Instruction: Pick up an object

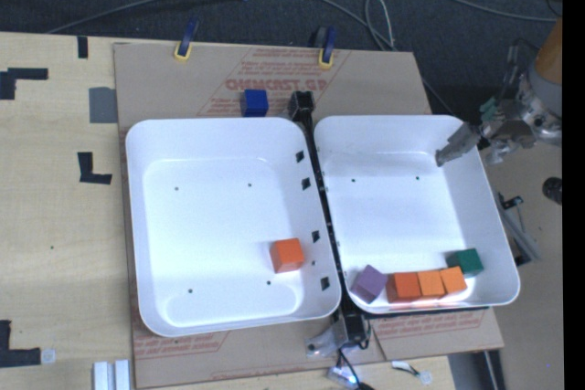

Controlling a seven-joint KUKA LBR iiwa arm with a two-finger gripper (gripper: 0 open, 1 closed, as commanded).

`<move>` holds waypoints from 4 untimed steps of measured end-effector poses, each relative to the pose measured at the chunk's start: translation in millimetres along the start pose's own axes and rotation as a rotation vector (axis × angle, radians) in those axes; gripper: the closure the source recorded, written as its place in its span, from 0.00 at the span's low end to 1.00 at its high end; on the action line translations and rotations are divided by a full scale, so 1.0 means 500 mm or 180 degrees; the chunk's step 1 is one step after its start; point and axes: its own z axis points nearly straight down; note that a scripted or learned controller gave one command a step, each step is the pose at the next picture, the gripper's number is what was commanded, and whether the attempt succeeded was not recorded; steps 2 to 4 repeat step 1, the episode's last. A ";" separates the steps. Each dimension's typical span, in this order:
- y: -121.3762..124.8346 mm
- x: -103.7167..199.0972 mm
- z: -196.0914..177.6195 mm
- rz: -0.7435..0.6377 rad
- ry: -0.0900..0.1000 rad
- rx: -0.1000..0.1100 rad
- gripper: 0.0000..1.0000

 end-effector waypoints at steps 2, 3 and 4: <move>0.040 0.076 -0.308 0.0032 -0.0005 -0.0036 0.00; 0.040 0.076 -0.308 0.0032 -0.0005 -0.0036 0.00; 0.040 0.076 -0.308 0.0032 -0.0005 -0.0036 0.00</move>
